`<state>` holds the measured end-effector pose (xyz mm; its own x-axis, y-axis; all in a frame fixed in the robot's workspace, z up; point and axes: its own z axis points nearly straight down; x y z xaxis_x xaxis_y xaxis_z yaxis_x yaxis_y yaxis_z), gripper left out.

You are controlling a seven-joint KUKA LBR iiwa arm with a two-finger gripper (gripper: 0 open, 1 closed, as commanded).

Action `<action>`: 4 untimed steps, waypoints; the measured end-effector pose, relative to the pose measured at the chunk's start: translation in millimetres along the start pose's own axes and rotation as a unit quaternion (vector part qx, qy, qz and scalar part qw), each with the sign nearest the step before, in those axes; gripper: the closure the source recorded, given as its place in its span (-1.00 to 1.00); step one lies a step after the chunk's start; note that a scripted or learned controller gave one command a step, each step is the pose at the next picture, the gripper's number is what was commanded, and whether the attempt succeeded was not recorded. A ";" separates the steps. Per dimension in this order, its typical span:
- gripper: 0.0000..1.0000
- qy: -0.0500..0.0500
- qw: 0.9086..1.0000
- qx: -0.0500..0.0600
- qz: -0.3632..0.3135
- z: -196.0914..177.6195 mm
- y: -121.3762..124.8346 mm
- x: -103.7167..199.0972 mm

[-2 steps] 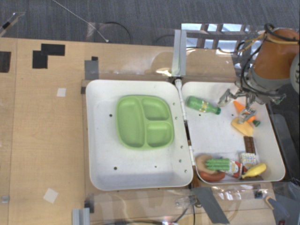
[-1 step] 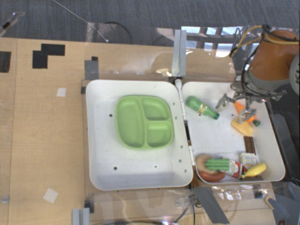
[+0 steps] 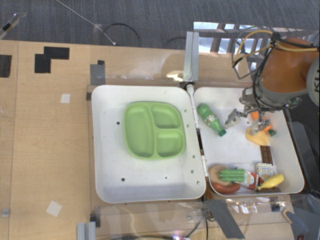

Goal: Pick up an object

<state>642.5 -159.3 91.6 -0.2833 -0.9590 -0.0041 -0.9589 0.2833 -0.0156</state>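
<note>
Over the right bin point(image 3: 295, 176), near its far edge, my fingers point(image 3: 239, 115) hang just beside the green bottle point(image 3: 210, 119). They look parted a little, with nothing between them; I hold no object yet.

That bottle lies on its side, slanting from the bin's far-left corner toward the middle, its cap end nearest me. I judge it to be light, stiff plastic, smooth and round, so it may roll or slip out if I close on it crookedly. The best hold seems to be across the middle of its body, square to its long axis, not at the narrow cap.

Close to me on the other side lies a small orange and grey piece point(image 3: 261, 124), and just beyond it a flat yellow wedge point(image 3: 259, 138). Along the near edge of the bin sits a crowded heap: a green ridged thing point(image 3: 233, 175) over a red-brown round one point(image 3: 223, 186), and a yellow banana-like toy point(image 3: 271, 182) at the near-right corner. Those look awkward, being packed tight.

Beside this bin, the left bin point(image 3: 107, 184) carries a green divided plate point(image 3: 153, 130) at its centre.
</note>
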 end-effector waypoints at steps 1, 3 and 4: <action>-1.00 -0.002 0.994 0.002 -0.113 -2.3 10.9 11.8; -1.00 -0.001 0.997 -0.002 -0.073 2.3 -19.1 8.0; 1.00 -0.005 0.997 0.009 -0.071 -19.9 -26.0 5.4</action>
<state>665.6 -171.9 111.8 -0.1441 -0.9895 -0.0097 -0.9889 0.1444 -0.0349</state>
